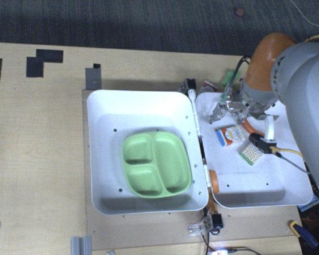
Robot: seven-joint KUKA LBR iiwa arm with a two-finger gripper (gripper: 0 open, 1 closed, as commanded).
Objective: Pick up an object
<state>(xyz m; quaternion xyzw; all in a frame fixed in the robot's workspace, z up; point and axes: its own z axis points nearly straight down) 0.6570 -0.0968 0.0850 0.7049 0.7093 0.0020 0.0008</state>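
My gripper [221, 112] hangs low over the back left part of the right bin [255, 180], with the grey arm and its orange band coming in from the right. Just in front of it lies a small blue, white and orange packet [229, 136]. A pale square piece with a green dotted pattern [249, 154] lies to the packet's right. An orange stick-like thing [248, 126] pokes out from under the wrist. Nothing shows as held by the gripper.
The left bin [95, 142] holds a light green divided plate [157, 163]. An orange object [213, 180] rests against the right bin's left wall. Green and reddish bits [227, 79] lie beyond the bins' back edge. Black tape marks [42, 61] sit on the bench's far left.
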